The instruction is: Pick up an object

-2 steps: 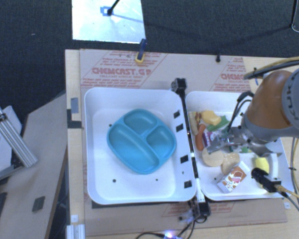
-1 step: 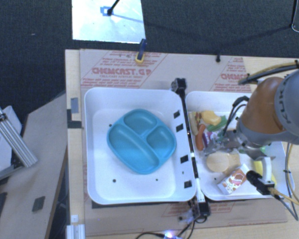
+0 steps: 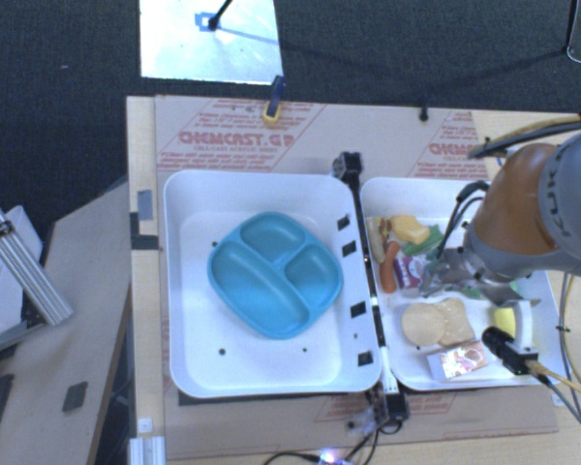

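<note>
The right bin (image 3: 552, 289) holds several toy food pieces. A yellow chunk (image 3: 410, 229) lies at its far left, with a red sausage (image 3: 389, 265) just below it. Two pale bread-like slices (image 3: 436, 324) rest in the middle, and a red and white packet (image 3: 460, 361) lies near the front wall. A small yellow piece (image 3: 504, 318) sits to the right of the slices. My gripper (image 3: 432, 275) is low in this bin, just above the slices and right of the sausage. A green piece (image 3: 432, 244) peeks out beside the wrist. The arm hides whatever lies under the gripper.
The left bin (image 3: 189, 356) bears a blue plate (image 3: 274, 273) with three compartments. A black-clipped divider (image 3: 363, 260) runs between the bins. The grey and orange arm (image 3: 528, 211) covers the right bin's far right part.
</note>
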`<state>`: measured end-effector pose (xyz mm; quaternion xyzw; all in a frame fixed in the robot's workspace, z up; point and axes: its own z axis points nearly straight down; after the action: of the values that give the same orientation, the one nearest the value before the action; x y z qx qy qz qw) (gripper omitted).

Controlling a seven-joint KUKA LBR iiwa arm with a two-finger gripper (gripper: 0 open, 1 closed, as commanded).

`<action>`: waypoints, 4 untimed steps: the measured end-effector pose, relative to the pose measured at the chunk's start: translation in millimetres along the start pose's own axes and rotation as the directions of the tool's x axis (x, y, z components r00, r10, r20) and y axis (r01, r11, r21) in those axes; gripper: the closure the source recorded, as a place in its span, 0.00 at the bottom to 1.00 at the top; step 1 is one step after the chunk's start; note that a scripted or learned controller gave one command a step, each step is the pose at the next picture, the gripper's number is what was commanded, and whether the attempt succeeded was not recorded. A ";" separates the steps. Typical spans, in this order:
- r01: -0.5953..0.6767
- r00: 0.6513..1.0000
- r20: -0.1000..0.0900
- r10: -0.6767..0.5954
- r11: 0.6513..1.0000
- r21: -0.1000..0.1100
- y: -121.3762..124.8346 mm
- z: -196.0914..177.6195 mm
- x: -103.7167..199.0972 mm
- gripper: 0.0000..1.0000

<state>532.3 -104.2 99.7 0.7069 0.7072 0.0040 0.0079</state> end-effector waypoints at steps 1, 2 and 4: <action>0.004 1.000 -0.004 -0.004 1.000 0.009 2.6 -64.2 -1.4 1.00; 0.004 1.000 -0.004 -0.004 1.000 0.009 5.7 -118.3 -1.9 1.00; 0.010 1.000 -0.008 -0.010 1.000 0.012 38.1 -131.4 102.5 1.00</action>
<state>568.1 -0.9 231.1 0.7035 0.7107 0.0024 0.0010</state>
